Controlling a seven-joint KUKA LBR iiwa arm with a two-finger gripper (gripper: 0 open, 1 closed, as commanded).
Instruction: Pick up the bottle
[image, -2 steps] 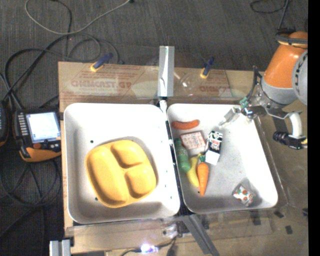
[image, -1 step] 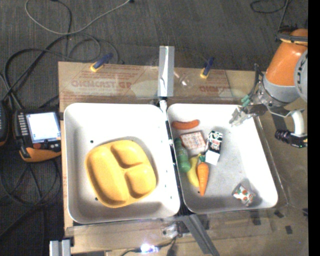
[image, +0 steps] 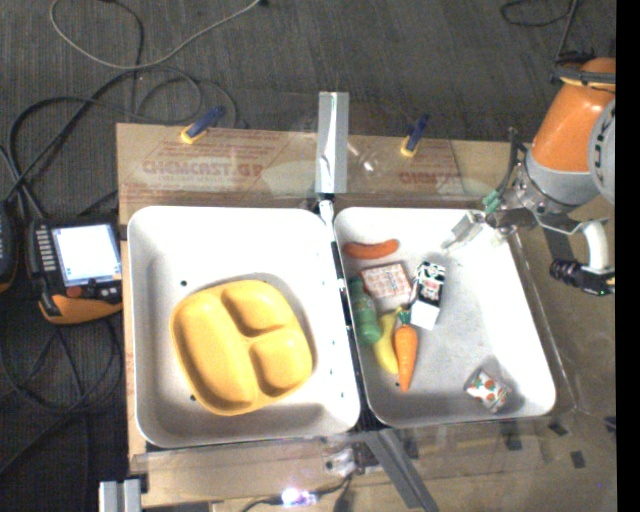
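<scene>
I bring the gripper (image: 462, 232), jaws' state unclear, down over the green bottle (image: 364, 315), clear of the carrot (image: 404, 352).

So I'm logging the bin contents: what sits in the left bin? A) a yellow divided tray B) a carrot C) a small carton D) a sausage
A: the yellow divided tray lies in the left bin, while the carrot, sausage and small carton lie in the right bin.
</scene>
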